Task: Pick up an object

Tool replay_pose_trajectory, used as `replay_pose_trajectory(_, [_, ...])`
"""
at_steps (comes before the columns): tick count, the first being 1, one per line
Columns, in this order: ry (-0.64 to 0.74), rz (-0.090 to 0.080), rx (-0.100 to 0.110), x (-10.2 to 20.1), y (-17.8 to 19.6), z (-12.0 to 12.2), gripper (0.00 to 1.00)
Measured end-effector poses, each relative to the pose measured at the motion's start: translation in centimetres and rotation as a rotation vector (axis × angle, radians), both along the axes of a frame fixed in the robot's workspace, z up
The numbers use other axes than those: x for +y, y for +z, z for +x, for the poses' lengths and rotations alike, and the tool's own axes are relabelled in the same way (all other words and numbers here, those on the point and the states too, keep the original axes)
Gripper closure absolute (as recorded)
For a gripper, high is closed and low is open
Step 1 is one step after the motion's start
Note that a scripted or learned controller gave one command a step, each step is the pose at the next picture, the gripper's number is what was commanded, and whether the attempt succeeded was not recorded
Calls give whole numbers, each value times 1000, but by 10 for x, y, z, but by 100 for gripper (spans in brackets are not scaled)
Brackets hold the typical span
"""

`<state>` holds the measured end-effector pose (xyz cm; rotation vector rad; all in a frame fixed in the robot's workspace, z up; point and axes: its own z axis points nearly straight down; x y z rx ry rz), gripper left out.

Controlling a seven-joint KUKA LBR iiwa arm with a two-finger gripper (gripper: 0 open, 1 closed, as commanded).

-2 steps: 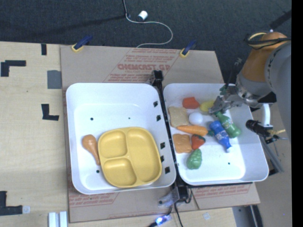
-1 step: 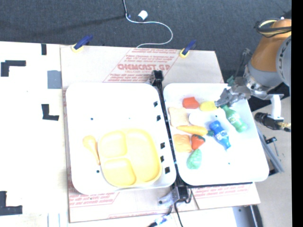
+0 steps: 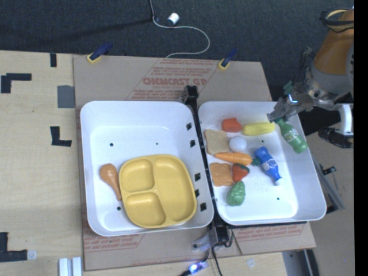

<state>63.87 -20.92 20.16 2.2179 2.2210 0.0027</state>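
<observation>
The right bin (image 3: 305, 203) holds several toy foods. A green bottle (image 3: 293, 137) lies by its right wall, with a yellow banana (image 3: 259, 129) just left of it. Further left are a red piece (image 3: 231, 125), a white egg (image 3: 237, 144), a bread slice (image 3: 217, 141), a carrot (image 3: 233, 157) and a blue bottle (image 3: 267, 163). Near the front lie an orange-brown piece (image 3: 220, 174), a small red item (image 3: 240, 171) and a green vegetable (image 3: 236, 194). My gripper (image 3: 280, 112) hangs over the bin's back right corner, just above the banana's right end and the green bottle's top.
The left bin (image 3: 95, 125) holds a yellow divided plate (image 3: 157, 190) and a brown drumstick (image 3: 110, 178) beside it. Both bins rest on a cardboard sheet (image 3: 167, 79). A cable (image 3: 190, 33) runs behind the bins. The arm (image 3: 333, 56) comes in from the upper right.
</observation>
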Motion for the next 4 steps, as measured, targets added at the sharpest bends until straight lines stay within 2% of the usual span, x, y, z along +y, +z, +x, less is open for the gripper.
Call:
replay_pose_trajectory(1, [0, 1, 1, 1, 24, 1, 100])
replay_pose_trajectory(2, [5, 3, 4, 54, 32, -13, 100])
replay_pose_trajectory(4, [5, 2, 7, 165, 12, -35, 100])
